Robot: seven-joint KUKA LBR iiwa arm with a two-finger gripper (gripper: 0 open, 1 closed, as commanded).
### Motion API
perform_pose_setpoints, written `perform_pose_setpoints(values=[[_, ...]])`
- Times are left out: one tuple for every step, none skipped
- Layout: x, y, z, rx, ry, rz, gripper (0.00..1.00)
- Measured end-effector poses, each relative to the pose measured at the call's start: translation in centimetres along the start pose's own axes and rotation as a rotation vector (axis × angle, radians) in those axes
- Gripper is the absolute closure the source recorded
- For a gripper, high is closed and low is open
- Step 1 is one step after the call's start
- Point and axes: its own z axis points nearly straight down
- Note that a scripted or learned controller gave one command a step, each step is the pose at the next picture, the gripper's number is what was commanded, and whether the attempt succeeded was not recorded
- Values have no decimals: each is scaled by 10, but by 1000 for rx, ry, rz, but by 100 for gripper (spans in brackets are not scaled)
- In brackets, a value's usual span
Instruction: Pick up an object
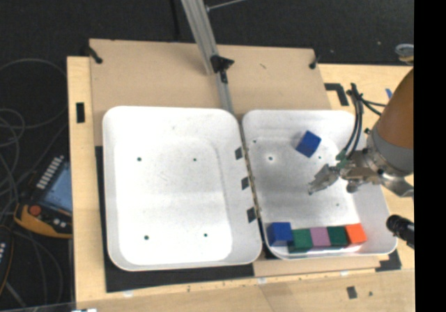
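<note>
Scanning from the nine o'clock side, we meet the left bin (174, 185) first, a shallow white tray with only a few dark specks on its floor. Just beside it, toward three o'clock, sits the right bin (279, 138), the two rims touching along a hinged seam, and this is where everything worth picking lies. A loose blue cube (308, 143) rests tilted on that bin's floor toward twelve o'clock, well apart from the rest. Along the six o'clock wall we see a tidy row, each piece touching the next: blue block (279, 232), green block (302, 239), pink block (320, 236), a second green block (339, 235), orange block (356, 233). We judge they are packed against the wall so that a stray grab meets them less easily, which leaves the lone cube as the likeliest target.

The pincer (322, 182) hangs low over the right bin's floor, at about five o'clock from the blue cube and near it but apart. Its fingers point toward nine o'clock; how wide they stand we cannot tell, and we see nothing between them. The arm (397, 122) enters from three o'clock, so the reach is short. We judge the pick not yet made
</note>
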Motion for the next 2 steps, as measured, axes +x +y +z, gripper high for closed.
perform_pose_setpoints(values=[[-31,69,73,7,-1,-6,0],[-29,143,147,2,-1,-8,0]])
